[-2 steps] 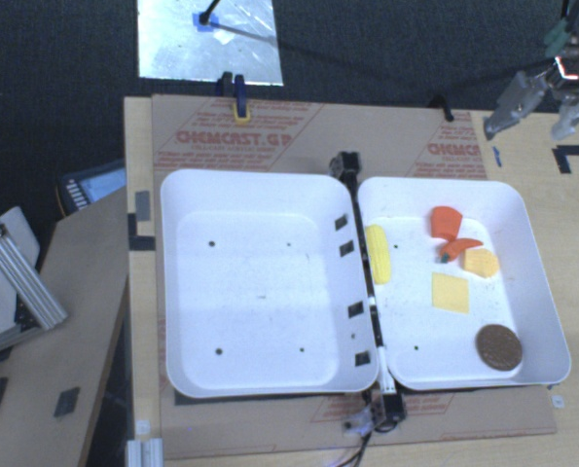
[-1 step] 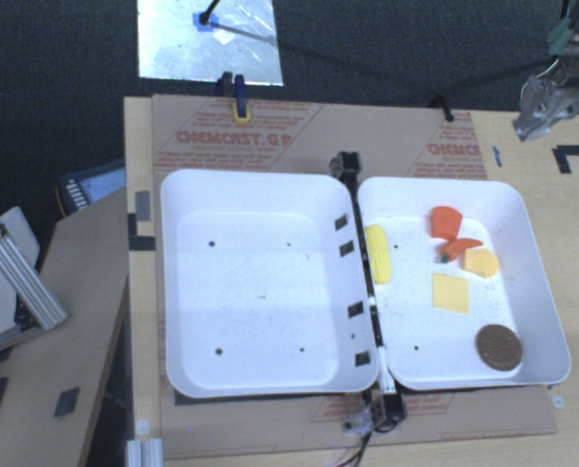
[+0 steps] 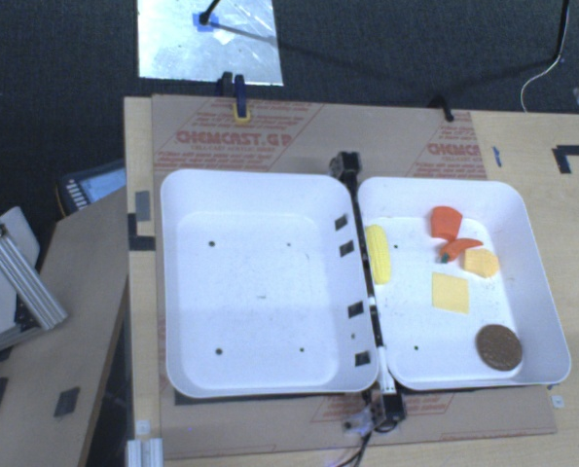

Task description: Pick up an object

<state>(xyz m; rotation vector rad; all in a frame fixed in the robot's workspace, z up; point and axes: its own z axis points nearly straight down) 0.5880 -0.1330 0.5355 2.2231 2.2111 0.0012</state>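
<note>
The right bin [image 3: 537, 261] holds several small objects. A yellow corn cob [image 3: 378, 253] lies along its left wall. An orange cup-like piece [image 3: 445, 222] sits near the back, with a small orange carrot-like piece [image 3: 456, 249] just in front of it. A yellow-orange block [image 3: 482, 263] rests beside that. A flat yellow square slice [image 3: 452, 293] lies in the middle, and a round brown cookie [image 3: 499, 346] sits at the front right corner.
The left bin [image 3: 172, 261] stands beside the right one, joined by a black clipped seam [image 3: 359, 280]. Both rest on a cardboard sheet [image 3: 299, 134] on the wooden bench. A shiny metal plate [image 3: 209, 25] lies beyond the bench.
</note>
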